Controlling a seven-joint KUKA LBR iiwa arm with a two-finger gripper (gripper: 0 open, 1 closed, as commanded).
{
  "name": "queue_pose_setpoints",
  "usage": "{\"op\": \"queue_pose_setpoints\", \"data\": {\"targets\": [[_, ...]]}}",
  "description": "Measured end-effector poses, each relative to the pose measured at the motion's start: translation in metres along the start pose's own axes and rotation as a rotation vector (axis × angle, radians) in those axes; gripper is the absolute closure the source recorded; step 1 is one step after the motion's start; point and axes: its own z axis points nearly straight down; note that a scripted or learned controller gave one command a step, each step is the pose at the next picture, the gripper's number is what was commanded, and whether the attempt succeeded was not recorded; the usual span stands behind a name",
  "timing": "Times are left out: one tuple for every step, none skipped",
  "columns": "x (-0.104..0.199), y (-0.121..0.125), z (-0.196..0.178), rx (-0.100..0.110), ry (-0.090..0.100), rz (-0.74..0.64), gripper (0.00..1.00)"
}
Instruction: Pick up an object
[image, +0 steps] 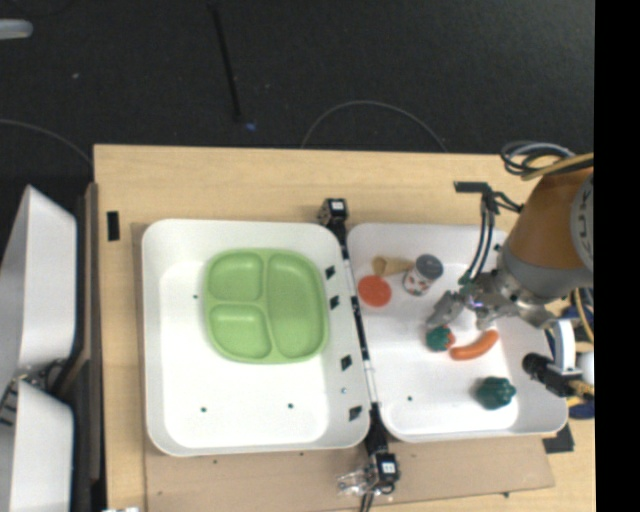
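My gripper (464, 316) hangs over the right bin (440, 420), open, with its grey fingers (442, 313) spread apart and nothing between them. Just below the left finger lies a small green ball (437, 339). An orange-red sausage shape (473, 346) lies beside it, under the right finger. Further left in the same bin are an orange disc (374, 291), a tan cone (392, 265) and a small grey-topped can (424, 274). A dark green lump (494, 392) sits near the bin's front right corner.
The left bin (180, 400) holds a light green divided plate (267, 304). A black-clipped divider (355, 330) runs between the bins. Cables and a black bracket (480, 190) stand behind the right bin, near the arm.
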Motion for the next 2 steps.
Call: {"op": "queue_pose_setpoints", "data": {"targets": [[-0.001, 0.000, 0.037, -0.001, -0.001, 0.003, 0.00], [-0.002, 0.002, 0.023, -0.008, -0.002, 0.006, 1.00]]}}
